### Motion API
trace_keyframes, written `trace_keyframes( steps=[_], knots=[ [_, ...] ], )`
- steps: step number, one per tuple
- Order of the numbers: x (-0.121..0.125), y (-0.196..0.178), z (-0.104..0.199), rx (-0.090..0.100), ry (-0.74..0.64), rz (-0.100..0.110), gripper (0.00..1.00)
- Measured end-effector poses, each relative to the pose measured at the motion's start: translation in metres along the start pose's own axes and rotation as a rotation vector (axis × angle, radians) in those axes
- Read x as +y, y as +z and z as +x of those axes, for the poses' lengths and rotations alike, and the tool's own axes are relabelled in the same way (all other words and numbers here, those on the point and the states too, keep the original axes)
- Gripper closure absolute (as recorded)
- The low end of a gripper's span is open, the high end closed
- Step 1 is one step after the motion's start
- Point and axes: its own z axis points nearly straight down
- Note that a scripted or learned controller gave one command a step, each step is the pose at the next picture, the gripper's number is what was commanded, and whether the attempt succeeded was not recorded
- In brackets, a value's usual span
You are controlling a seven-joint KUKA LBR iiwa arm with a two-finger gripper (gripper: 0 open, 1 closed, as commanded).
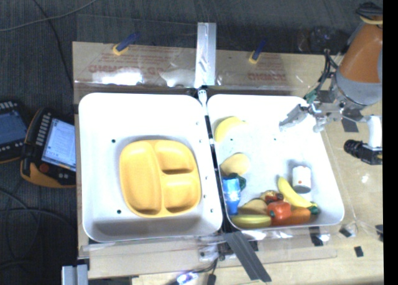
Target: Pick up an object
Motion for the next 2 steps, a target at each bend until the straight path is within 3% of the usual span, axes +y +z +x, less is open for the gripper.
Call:
trace_keyframes(
  steps=[1, 2],
  knots=[
    [-0.07, 0.065, -0.024, -0.001, -0.247, 0.0, 0.0],
    [-0.083, 0.111, -0.003, -0.009, -0.263, -0.013, 0.0]
  ],
)
